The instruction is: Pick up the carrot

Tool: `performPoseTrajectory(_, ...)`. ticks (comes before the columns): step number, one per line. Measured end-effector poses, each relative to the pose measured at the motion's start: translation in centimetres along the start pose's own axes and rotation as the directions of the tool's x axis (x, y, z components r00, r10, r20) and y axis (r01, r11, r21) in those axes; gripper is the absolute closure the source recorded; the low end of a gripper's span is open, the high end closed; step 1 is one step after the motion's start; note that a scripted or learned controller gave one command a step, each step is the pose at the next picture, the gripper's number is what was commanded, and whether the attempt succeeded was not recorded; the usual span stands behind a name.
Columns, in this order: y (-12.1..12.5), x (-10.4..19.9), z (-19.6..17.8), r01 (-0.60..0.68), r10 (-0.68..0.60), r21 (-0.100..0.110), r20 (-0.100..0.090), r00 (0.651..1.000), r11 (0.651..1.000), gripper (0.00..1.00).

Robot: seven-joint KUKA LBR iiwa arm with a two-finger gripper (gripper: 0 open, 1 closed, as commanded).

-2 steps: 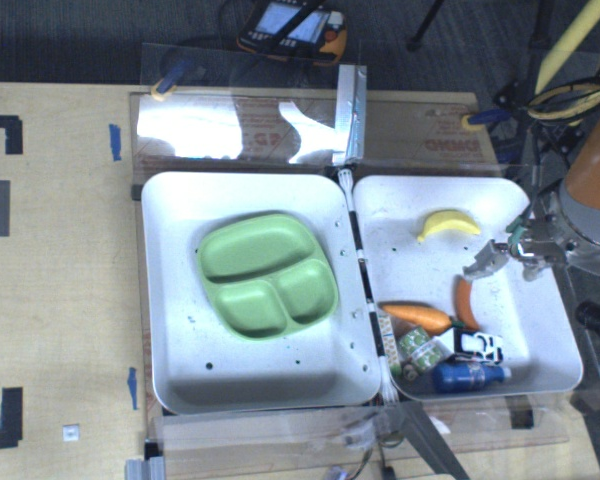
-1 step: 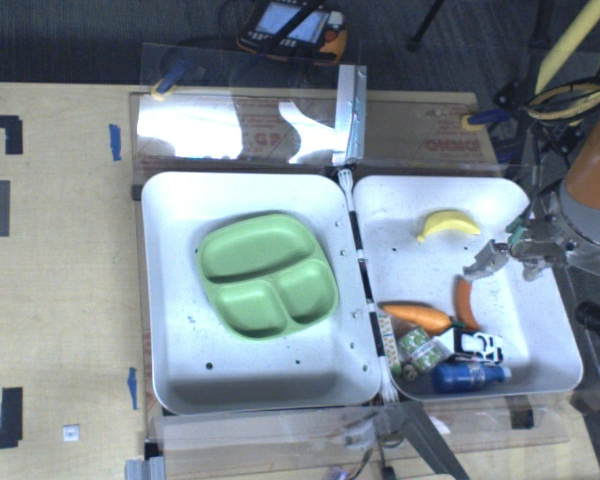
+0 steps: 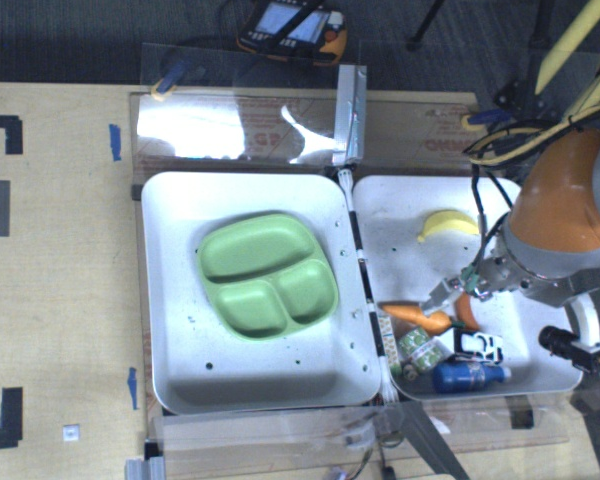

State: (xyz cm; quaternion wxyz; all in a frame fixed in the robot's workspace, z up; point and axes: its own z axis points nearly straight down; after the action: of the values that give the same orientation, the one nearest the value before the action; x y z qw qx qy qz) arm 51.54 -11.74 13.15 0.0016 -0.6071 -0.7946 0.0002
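Bench with two shallow white bins side by side. Left bin [image 3: 170, 268]: holds one green divided tray [image 3: 268, 273], three compartments, lying roughly at the bin's centre, tilted relative to the bin walls. Right bin [image 3: 400, 203]: holds several items grouped toward its near left corner. Carrot [image 3: 417, 317]: orange, lying on its side near the divider between the bins, pointed roughly across the bin; a second orange piece [image 3: 467, 312] sits just beside it to the right. Banana [image 3: 448, 225]: yellow, lying apart from the others toward the far side of the right bin. Blue bottle [image 3: 468, 375]: on its side along the near wall. Small green-labelled packet [image 3: 416, 350]: just below the carrot, near the bottle. Black-and-white item [image 3: 477, 346]: between the orange piece and the bottle. Gripper [image 3: 460, 290]: low over the right bin, directly above and right of the carrot, close to the orange pieces; whether its fingers are apart or closed cannot be told, and nothing is visibly held between them. Arm [image 3: 565, 208]: grey with orange band, entering from the right.
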Motion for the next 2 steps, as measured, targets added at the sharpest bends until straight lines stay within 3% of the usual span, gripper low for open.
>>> performPoseTrajectory(1,-0.7,7.1,-5.3,0.184,-0.184,-0.003,0.003,0.983,0.983,0.00)
performPoseTrajectory(2,-3.0,2.6,-1.2,0.194,-0.194,-0.002,0.002,0.981,0.981,0.00)
